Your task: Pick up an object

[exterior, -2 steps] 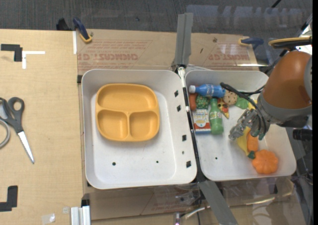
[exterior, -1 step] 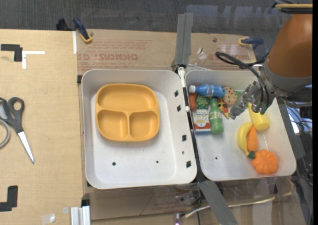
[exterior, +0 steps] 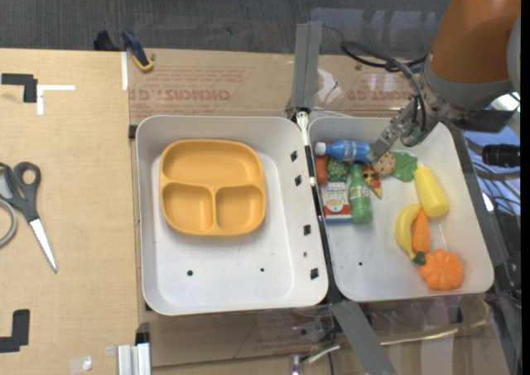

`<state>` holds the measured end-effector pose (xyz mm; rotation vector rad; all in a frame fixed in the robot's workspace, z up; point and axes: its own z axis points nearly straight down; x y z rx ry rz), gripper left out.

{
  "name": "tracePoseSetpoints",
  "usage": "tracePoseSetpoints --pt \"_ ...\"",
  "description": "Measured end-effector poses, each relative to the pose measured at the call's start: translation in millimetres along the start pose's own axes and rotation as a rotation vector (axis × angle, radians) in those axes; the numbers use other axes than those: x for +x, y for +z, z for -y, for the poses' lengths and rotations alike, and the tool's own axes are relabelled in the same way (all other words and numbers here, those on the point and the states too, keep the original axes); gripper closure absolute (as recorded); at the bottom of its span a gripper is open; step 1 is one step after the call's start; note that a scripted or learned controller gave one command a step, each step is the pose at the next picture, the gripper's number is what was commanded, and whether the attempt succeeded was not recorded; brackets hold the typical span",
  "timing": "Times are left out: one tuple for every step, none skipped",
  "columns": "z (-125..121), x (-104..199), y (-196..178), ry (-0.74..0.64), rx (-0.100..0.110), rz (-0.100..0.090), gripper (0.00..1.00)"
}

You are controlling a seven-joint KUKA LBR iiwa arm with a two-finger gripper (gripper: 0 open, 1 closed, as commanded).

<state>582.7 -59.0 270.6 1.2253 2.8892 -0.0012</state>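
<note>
1. Orange-banded arm w/ gripper (exterior: 383,152) is down inside the right bin (exterior: 472,191), tips at the top of the toy pile, approx. between the blue bottle (exterior: 348,150) and the green leafy piece (exterior: 404,165).
2. Tool state: can't tell if it is spread or closed; the tip area is too small and cluttered. Nothing visibly held.
3. Step, as I judge it: descent/approach onto a target, grasp not yet confirmed. Likeliest target is the small brown speckled item (exterior: 383,167) right under the tips, touching or just beside them.
4. Next move prob. needs: settle the tips on either side of one piece, close, then lift straight up. Risk: items are packed close, so a neighbour could get nudged or pinched along w/ it.
5. Right bin contents: blue bottle at top; green carton (exterior: 360,195) and a red-and-white box (exterior: 334,201) side by side below it; a small green-and-red piece above the box, can't ID; yellow corn-like piece (exterior: 431,191); banana (exterior: 403,228) w/ a carrot (exterior: 421,233) lying against it; small orange pumpkin (exterior: 442,270) in the near right corner.
6. Left bin (exterior: 157,257) holds one yellow-orange divided plate (exterior: 214,187), three compartments, sitting toward the bin's far left.
7. Off-bin: scissors (exterior: 29,208) on the wooden bench at far left, well apart from both bins.
</note>
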Motion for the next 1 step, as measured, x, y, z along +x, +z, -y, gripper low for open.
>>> tracePoseSetpoints --pt "-2.2 40.7 15.6 0.176 0.004 -0.004 1.00"
